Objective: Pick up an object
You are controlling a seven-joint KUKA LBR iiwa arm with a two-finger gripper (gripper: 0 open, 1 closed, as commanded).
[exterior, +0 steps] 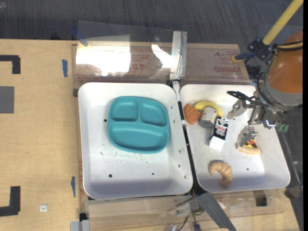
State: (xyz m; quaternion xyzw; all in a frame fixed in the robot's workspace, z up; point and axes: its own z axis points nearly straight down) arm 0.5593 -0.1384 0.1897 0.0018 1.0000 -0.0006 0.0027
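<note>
The gripper (249,129) hangs over the right bin (279,174), just above a pizza slice (249,148) at its right side; whether it is apart or together cannot be told. The step looks like the approach. Next it would need to descend squarely onto the slice and close.

Fixed overhead camera, slanted down, both bins (91,129).

Wooden counter (38,143) carries two white bins side by side, touching: left bin (91,172), right bin (276,170). Black tape marks (10,64) on counter's left.
</note>
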